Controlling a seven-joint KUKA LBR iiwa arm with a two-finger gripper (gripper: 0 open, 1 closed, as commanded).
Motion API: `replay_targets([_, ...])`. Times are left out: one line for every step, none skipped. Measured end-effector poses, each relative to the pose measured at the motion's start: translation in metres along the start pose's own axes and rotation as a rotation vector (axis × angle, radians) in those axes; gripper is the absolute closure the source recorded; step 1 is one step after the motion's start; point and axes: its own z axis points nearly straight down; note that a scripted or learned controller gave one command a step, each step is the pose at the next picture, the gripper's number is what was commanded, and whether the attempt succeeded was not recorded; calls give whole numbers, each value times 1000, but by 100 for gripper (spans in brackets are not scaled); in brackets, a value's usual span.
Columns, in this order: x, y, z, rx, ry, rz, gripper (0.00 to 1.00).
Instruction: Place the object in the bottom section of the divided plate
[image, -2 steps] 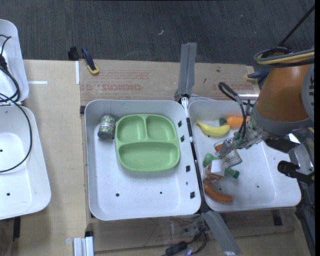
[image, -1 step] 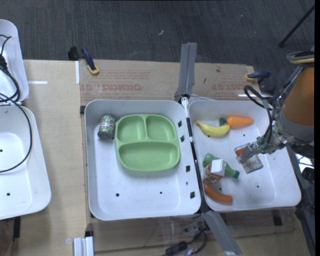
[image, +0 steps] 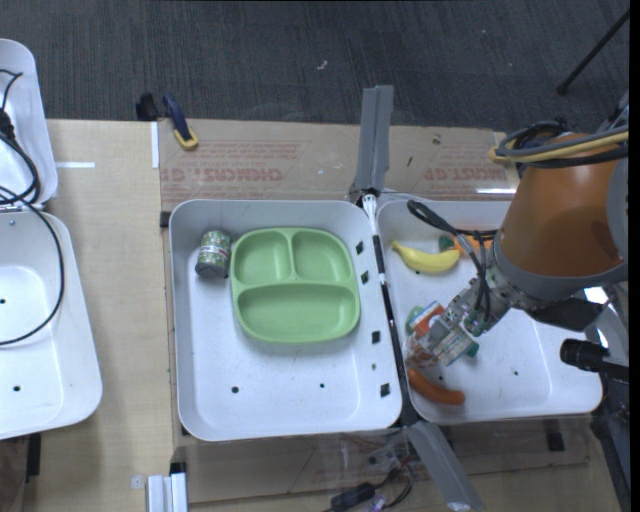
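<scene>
End effector (image: 447, 338) low in the right white bin (image: 530, 390) over a small green-and-orange packet (image: 428, 320); its state cannot be told. A sound grasp should isolate one object, clear of the orange carrot-shaped toy (image: 436, 390), before crossing to the green divided plate (image: 295, 284).

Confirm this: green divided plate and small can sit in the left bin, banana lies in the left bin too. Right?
Not quite. The banana lies in the right bin, as the camera view shows. The green divided plate and small can do sit in the left bin.
</scene>
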Motion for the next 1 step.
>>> replay_targets([68,56,-36,-1,-2,-192,100])
